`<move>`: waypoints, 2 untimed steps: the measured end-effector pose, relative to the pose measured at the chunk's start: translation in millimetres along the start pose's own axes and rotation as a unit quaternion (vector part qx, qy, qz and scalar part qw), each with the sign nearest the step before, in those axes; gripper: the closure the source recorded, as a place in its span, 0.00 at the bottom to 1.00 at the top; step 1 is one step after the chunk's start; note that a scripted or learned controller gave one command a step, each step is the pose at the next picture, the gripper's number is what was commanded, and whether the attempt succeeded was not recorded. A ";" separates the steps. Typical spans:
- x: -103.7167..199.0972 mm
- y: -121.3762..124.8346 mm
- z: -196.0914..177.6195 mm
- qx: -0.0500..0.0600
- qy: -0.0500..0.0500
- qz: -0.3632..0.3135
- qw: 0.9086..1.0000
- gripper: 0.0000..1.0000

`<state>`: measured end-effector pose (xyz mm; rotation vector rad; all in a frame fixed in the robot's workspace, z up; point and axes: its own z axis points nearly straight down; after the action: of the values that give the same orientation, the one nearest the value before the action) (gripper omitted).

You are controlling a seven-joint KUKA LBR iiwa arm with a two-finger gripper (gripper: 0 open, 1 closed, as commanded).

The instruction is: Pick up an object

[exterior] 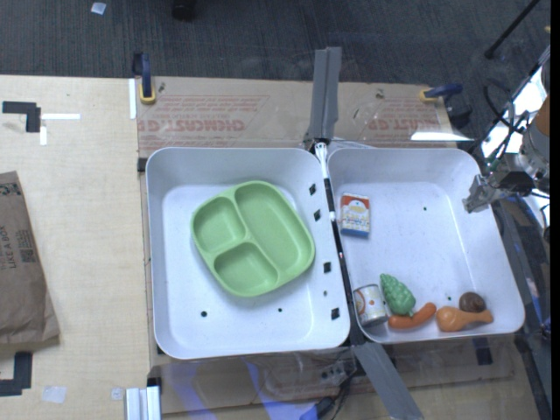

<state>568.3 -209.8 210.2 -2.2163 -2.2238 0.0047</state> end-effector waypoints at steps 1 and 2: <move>0.0 0.0 0.0 0.000 0.000 0.000 1.000 0.00; 70.7 -0.1 78.0 -0.001 0.000 -0.101 0.995 0.00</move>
<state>567.7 -139.1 132.1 -1.9795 -2.4369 0.0024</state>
